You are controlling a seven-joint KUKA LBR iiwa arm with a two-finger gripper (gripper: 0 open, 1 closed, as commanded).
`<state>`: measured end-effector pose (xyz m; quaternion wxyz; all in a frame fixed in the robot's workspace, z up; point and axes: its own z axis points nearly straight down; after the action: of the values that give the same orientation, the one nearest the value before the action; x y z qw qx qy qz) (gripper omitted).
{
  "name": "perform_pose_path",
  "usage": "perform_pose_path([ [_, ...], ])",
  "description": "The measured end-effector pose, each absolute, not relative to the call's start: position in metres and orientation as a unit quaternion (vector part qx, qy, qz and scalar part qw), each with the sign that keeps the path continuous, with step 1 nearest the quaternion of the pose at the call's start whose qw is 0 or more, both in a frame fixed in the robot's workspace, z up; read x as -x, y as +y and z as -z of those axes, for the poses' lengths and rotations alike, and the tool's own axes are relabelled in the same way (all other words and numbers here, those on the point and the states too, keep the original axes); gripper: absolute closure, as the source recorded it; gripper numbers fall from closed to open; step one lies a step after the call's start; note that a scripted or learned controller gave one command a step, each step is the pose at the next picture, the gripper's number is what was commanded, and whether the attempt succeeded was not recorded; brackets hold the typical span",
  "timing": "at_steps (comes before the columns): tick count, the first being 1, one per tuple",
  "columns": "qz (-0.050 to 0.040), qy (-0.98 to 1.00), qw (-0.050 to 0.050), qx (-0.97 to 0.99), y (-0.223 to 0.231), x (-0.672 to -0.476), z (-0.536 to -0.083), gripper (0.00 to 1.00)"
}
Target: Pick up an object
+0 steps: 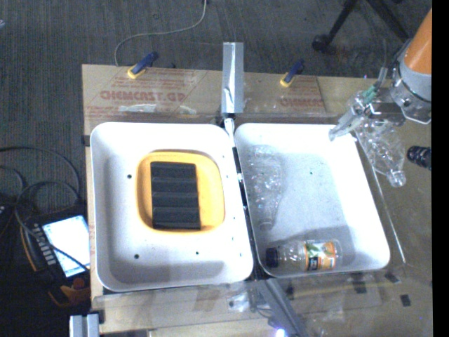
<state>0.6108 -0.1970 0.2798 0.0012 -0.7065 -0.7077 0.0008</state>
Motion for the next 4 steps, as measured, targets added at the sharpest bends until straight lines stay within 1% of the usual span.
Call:
perform_pose_path([
  [1, -0.0011, -0.717, 0.001, 0.697, -0.156, -0.541, -0.243, 0.0],
  [2, -0.0007, -0.748, 0.001, 0.663, -0.166, -0.484, -0.219, 0.0],
  [3, 0.0022, -0.765, -0.004, 0.644, -0.166, -0.487, -0.095, 0.0],
  [4, 0.0026, -0.765, -0.004, 0.644, -0.166, -0.488, -0.104, 1.0],
])
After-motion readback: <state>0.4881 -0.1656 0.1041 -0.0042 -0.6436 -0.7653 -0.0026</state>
